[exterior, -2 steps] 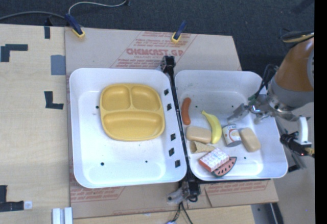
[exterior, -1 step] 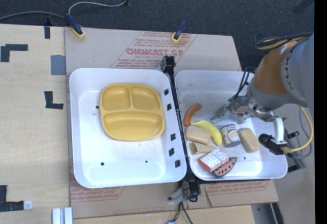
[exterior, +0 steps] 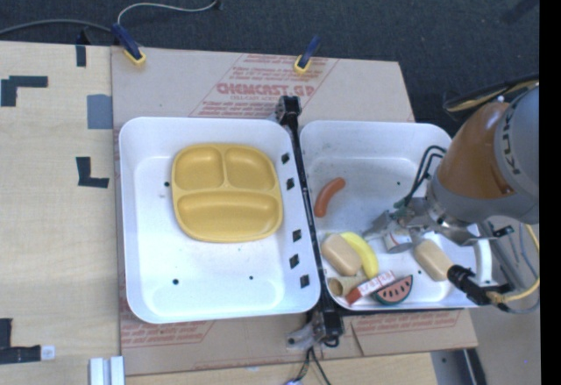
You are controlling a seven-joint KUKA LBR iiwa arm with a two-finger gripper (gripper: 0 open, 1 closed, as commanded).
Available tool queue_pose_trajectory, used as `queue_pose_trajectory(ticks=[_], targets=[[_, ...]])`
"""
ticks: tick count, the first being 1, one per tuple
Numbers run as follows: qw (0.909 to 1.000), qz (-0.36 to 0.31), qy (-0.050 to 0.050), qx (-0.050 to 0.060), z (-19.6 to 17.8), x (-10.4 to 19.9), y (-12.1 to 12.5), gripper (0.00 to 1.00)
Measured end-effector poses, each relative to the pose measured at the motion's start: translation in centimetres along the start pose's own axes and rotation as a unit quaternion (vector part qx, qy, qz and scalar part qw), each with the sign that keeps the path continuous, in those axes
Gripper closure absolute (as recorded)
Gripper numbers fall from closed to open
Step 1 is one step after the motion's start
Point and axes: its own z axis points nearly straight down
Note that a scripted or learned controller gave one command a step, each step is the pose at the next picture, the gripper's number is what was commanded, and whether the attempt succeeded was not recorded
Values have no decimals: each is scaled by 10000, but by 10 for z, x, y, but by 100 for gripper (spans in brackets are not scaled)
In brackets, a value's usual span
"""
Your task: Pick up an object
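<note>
The right bin (exterior: 368, 139) holds several toy foods: an orange-red sausage (exterior: 329, 196), a tan bread roll (exterior: 340, 254), a yellow banana (exterior: 360, 253), a watermelon slice (exterior: 394, 289), a small red and white piece (exterior: 361, 290) and a tan roll (exterior: 431, 260) at the right. My gripper (exterior: 392, 231) is low in the right bin, right of the banana and left of the tan roll. Its metal fingers (exterior: 380, 224) point left and stand apart, with nothing between them.
The left bin (exterior: 140, 225) holds a yellow divided plate (exterior: 226, 191). A black divider (exterior: 298, 199) runs between the bins. Both bins rest on cardboard (exterior: 254, 85) held by yellow clamps. The arm's orange band (exterior: 478, 155) hangs over the right bin's right side.
</note>
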Motion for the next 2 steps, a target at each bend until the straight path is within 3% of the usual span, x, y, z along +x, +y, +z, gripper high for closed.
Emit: queue_pose_trajectory(ticks=[1,2], targets=[[10000,0,-3,-5,-10,0,1,100],[10000,-10,13,17,-128,38,5,100]])
